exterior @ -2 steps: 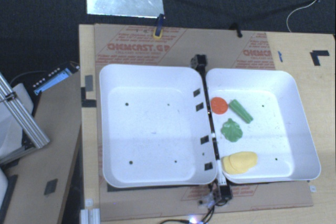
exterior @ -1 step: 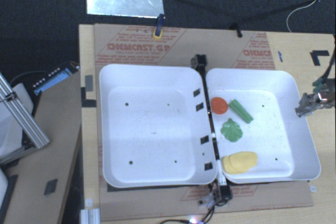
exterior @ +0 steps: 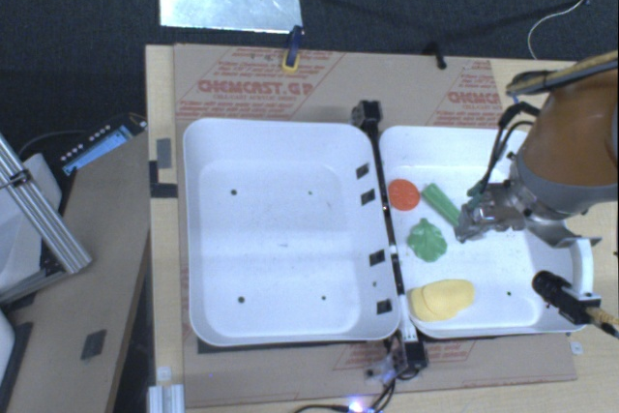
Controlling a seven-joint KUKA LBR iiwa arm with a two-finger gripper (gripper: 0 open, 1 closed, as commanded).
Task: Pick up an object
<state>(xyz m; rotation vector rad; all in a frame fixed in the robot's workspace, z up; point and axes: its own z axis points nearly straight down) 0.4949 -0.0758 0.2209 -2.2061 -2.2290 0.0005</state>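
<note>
Four objects lie in the right bin [exterior: 484, 145]: an orange disc [exterior: 403, 196] at its ten o'clock, a green stick [exterior: 441, 204] just beside that, a green leafy piece [exterior: 427, 241] below them, and a yellow lump [exterior: 443, 299] at seven o'clock. At three o'clock of the leafy piece hangs the gripper [exterior: 472, 225]; whether its fingers are spread I cannot tell. Left bin [exterior: 280, 145] sits alongside on the worktop [exterior: 164, 237].
</note>
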